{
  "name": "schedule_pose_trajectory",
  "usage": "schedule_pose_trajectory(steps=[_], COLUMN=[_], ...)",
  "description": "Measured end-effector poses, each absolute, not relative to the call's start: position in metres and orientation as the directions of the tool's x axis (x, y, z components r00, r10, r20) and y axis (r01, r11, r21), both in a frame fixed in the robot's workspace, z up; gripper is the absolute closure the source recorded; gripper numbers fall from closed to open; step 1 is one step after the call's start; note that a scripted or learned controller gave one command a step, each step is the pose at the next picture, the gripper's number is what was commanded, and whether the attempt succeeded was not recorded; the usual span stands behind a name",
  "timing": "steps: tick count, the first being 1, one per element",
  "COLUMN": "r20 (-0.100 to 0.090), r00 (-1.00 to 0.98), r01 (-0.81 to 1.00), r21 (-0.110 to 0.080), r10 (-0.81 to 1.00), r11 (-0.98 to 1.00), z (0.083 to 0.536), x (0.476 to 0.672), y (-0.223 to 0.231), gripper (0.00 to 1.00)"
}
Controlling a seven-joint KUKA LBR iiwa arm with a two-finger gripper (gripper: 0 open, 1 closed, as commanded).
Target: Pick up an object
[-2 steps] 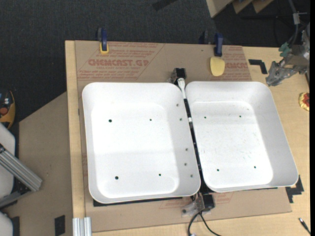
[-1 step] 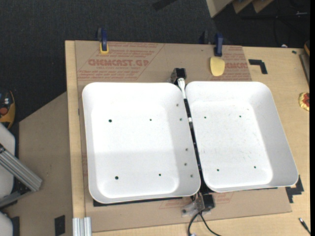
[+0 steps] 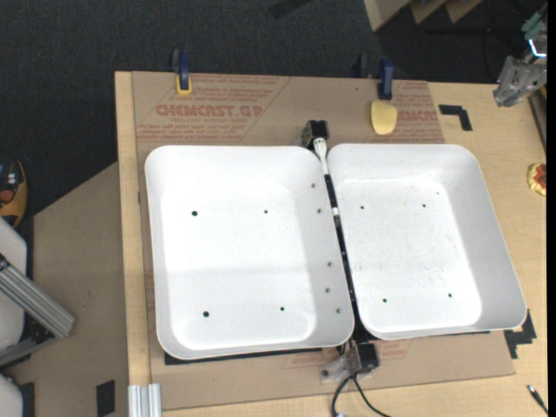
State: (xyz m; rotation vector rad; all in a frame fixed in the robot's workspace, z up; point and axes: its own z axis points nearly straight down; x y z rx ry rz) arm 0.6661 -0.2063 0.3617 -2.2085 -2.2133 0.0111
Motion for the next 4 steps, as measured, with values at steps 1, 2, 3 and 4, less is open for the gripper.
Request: schedule_pose_trajectory(steps=[1,2,3,4], r20=[0.005,-0.002,0.007,0.002], r00=[-0.003,-0.003,-0.011,-0.006], r01=[1.000,1.000,1.000,1.000], r21=[-0.011,0.008,-0.009,0.012], r10=[1.000,1.000,1.000,1.000], r11=[0.003,0.003,0.011,0.006], z=[0.263,0.311,0.228,0.319], x=[0.665,0.660,0.666,0.668], y=[-0.169,-0.152,-0.033,0.008], gripper=[1.00,1.00,1.00,1.00])
